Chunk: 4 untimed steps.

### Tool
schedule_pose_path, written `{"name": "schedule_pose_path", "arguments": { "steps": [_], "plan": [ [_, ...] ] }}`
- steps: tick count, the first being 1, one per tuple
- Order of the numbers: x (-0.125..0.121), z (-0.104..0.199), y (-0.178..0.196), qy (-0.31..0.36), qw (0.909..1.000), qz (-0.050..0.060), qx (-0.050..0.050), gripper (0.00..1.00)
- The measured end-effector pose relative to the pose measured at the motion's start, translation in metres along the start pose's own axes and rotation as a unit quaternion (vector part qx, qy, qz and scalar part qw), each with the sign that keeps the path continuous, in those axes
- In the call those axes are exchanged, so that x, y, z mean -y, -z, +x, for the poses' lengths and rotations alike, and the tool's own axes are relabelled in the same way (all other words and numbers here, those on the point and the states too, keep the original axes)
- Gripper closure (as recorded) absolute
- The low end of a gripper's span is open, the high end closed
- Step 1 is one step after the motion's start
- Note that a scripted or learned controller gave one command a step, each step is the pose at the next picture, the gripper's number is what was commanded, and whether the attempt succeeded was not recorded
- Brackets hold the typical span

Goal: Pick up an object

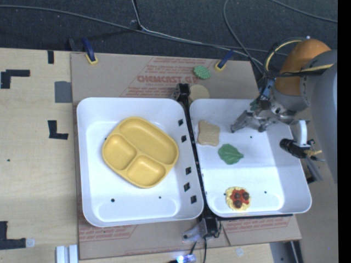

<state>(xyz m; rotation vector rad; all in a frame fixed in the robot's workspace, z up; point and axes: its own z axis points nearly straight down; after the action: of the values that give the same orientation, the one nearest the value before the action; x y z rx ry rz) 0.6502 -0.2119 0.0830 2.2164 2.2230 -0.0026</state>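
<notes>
Hovering over the right bin (285, 199), the pincer (249, 123) stood with its fingers spread wide, holding nothing. Close beside it lay a tan bread slice (208, 133), a green leaf (230, 154) and a small pizza (237, 198); a yellow tray (140, 152) occupied the left bin (90, 196)

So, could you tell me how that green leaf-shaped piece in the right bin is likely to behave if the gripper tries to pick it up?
The green leaf lies flat on the right bin floor, so the fingers may struggle to get under it. It looks thin and small, so probably light and apt to slide when pushed. Whether it is stiff or floppy cannot be told. The gripper hovers beyond it.
</notes>
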Motion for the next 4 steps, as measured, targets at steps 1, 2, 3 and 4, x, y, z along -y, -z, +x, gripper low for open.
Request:
{"name": "schedule_pose_path", "arguments": {
  "steps": [1,2,3,4],
  "plan": [
    [-0.002,-0.001,0.014,0.001,1.0000,-0.002,0.002,1.00],
    [-0.009,0.005,0.061,0.000,1.0000,-0.002,-0.001,1.00],
    [-0.016,0.004,0.125,-0.001,1.0000,-0.003,0.000,1.00],
    [-0.016,0.004,0.151,-0.001,1.0000,0.000,-0.001,1.00]
  ]
}}
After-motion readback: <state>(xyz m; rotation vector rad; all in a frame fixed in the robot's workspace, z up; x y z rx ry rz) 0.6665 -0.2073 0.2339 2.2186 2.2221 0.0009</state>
